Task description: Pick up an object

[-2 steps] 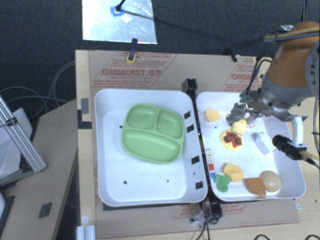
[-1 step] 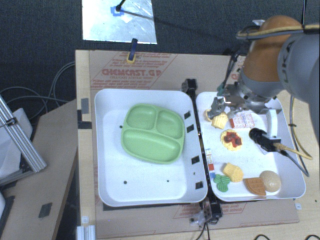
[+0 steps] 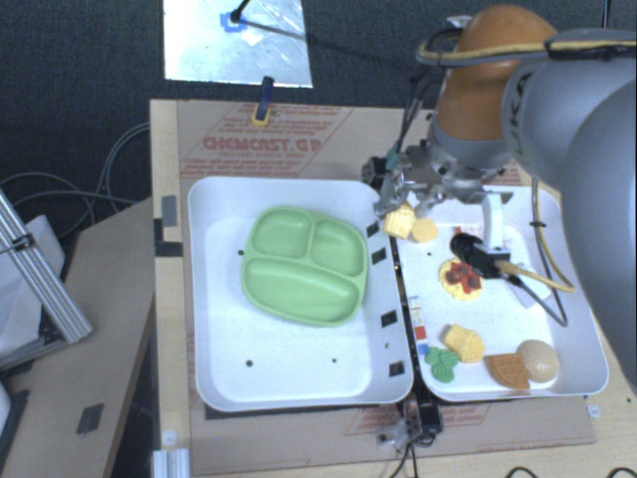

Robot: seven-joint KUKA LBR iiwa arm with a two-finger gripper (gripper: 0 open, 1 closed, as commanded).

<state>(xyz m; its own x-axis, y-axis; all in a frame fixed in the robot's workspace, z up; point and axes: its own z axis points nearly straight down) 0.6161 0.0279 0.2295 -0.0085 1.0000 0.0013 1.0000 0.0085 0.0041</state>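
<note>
Gripper (image 3: 410,205), grip not discernible, beside yellow toy food (image 3: 409,226) at the bin's dividing wall (image 3: 396,267): risk of slip or wall collision

A flat brown cardboard sheet with red printed letters (image 3: 261,145) is laid on the bench. Behind it, a dark blue carpet-like floor (image 3: 80,68) is seen. A shiny silver square plate (image 3: 237,26) is placed on that floor. A ridged silver metal bar (image 3: 35,267) is leaned at the left, and grey cables (image 3: 124,152) are curled nearby.
</note>
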